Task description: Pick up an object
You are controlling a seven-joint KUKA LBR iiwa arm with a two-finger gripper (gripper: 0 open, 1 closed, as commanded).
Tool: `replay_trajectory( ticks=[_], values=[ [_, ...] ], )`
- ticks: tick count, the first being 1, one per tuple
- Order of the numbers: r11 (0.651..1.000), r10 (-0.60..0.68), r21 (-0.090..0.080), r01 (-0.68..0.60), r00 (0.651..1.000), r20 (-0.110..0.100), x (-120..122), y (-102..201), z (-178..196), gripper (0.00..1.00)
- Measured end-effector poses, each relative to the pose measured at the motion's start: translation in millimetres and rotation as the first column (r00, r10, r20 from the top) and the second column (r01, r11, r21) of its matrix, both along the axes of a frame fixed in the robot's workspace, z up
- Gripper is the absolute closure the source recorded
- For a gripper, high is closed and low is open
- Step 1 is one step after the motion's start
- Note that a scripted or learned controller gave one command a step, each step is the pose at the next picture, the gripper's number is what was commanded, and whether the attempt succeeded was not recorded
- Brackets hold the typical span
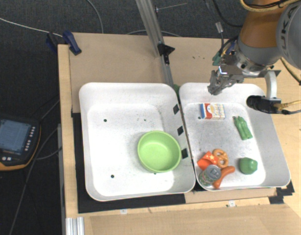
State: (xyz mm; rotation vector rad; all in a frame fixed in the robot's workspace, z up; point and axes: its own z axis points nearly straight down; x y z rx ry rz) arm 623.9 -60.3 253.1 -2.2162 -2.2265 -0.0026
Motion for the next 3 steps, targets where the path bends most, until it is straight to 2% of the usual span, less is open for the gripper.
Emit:
replay_trajectory(
  ticks=[2,3],
  values=[
    [1.000,0.000,0.000,0.000,1.000,-0.001,13.5,98.4,0.1,1.00],
    [1.000,-0.001,-0.001,0.001,1.000,-0.001,42.9,143.7,-7.7,1.00]
  ],
)
